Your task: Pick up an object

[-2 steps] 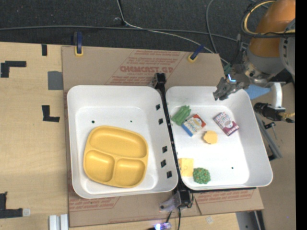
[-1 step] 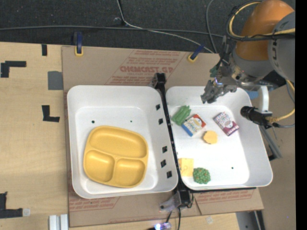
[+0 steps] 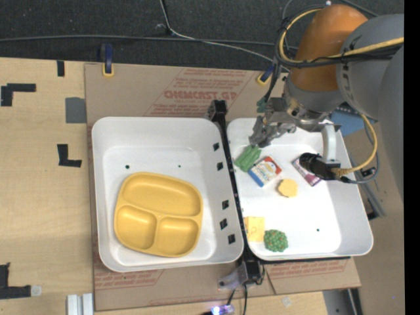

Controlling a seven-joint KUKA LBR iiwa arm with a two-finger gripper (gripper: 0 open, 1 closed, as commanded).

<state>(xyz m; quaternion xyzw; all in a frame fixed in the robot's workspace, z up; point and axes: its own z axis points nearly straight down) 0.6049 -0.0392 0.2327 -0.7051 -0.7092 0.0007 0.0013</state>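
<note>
Gripper [image 3: 261,136] lowered over a green flat object [image 3: 249,157] in the right bin [image 3: 341,241].

The green object lies near the divider [image 3: 226,169] between the bins, just beside a small white packet [image 3: 266,170]. Whether the claw is wide or narrow cannot be told. The object is judged light, thin and rather stiff, perhaps slippery; it should be taken across its narrow width, near the middle, away from the packet.
</note>
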